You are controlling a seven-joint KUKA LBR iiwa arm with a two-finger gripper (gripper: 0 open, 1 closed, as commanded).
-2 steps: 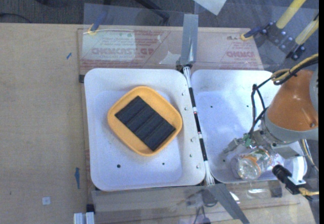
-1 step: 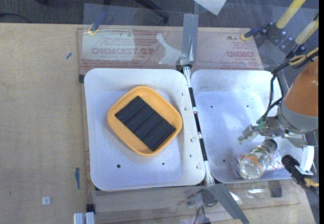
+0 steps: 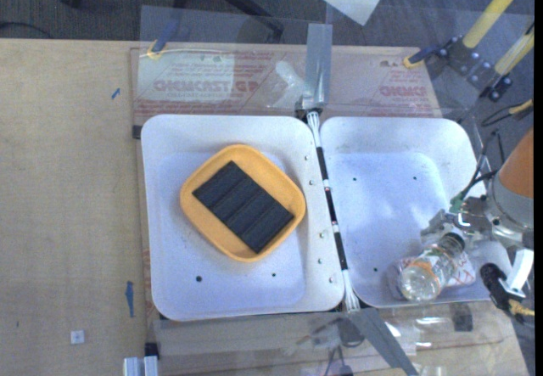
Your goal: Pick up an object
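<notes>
In the right bin (image 3: 373, 154), the gripper (image 3: 458, 234) seems closed on a clear bottle (image 3: 428, 271).

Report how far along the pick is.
Done: the arm has reached into the right bin and its pincer sits right at the clear plastic bottle. In hand: nothing visibly; the bottle lies on the bin floor. Left: grip and lift. The yellow tray in the left bin lies apart from the arm.

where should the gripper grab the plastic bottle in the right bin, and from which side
Grip the bottle across its round body, near the middle, coming straight down from above. It lies on its side near the right bin's front right corner, so the fingers should probably close across its width, not along its length.
</notes>
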